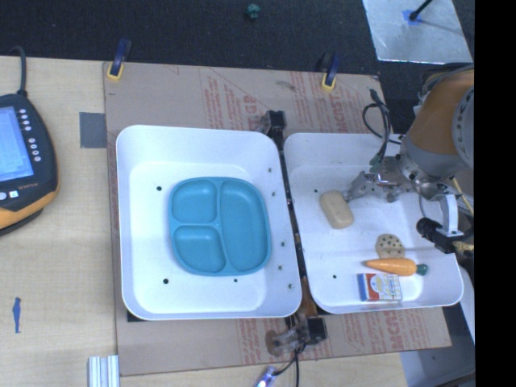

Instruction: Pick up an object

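gripper (364, 189) right of centre, low over right bin (322, 293), finger spread unclear | bread roll (336, 209) just beside | carrot (391, 267), cookie (389, 245), carton (379, 288) lower right

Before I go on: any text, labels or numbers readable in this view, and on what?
None can be read.
Cardboard sheet under the bins: rows of red print, too blurred to read.
Small carton in the right bin: red and blue label, lettering too small to read.
Handheld pendant at the left edge: lit screen and buttons, nothing legible.
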`<state>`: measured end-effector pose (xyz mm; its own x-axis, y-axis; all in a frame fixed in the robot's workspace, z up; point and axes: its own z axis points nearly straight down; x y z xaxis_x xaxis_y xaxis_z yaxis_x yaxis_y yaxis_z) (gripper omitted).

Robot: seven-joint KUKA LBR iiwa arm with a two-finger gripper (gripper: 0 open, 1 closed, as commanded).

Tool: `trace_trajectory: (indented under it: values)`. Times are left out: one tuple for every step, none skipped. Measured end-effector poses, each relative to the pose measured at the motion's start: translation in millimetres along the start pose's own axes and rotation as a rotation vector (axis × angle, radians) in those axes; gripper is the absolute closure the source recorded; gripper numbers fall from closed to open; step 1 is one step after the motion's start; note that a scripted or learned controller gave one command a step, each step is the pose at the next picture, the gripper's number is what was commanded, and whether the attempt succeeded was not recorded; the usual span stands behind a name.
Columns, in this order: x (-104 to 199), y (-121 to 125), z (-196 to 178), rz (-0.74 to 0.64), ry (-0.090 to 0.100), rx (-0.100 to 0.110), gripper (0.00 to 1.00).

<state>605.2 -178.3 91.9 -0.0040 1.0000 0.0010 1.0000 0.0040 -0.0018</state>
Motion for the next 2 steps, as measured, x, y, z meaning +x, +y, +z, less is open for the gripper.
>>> trace_trajectory:
  values:
    - [72, -52, -110, -0.001, 0.0, -0.001, 0.0]
    - [76, -25, -35, -0.004, -0.001, 0.004, 0.0]
